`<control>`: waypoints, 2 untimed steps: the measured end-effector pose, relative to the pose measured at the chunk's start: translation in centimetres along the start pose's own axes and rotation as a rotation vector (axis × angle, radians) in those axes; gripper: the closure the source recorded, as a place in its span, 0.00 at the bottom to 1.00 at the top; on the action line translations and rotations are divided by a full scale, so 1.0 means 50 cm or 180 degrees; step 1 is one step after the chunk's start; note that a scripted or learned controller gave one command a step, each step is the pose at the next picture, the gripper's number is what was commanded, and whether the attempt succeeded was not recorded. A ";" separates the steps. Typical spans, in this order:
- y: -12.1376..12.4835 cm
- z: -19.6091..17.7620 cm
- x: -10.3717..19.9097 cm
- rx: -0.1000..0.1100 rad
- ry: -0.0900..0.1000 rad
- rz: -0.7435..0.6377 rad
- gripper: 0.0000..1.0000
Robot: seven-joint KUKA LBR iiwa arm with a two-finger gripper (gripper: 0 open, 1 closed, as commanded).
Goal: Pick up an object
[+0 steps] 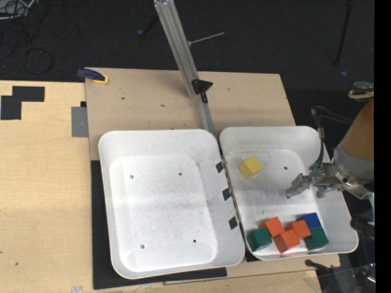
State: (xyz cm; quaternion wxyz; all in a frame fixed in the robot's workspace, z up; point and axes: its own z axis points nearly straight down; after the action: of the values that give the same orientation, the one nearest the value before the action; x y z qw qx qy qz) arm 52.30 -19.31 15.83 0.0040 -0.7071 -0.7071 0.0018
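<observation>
gripper (pixel 303 185) over right bin (pixel 269 140) | yellow block (pixel 250 166) near | colored blocks (pixel 288 232) front corner

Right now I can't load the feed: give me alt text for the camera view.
The gripper hovers over the right bin, between a yellow block near the bin's far side and a cluster of orange, green and blue blocks at its near edge. The left bin sits alongside on the bench.
</observation>
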 end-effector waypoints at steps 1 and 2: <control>-0.004 0.091 -0.010 0.0000 0.0000 0.0004 0.00; -0.003 0.134 -0.009 -0.0020 -0.0005 0.0007 0.00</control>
State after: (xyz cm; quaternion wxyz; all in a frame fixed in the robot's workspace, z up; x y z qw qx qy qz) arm 52.09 -19.73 9.15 0.0013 -0.7078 -0.7064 0.0002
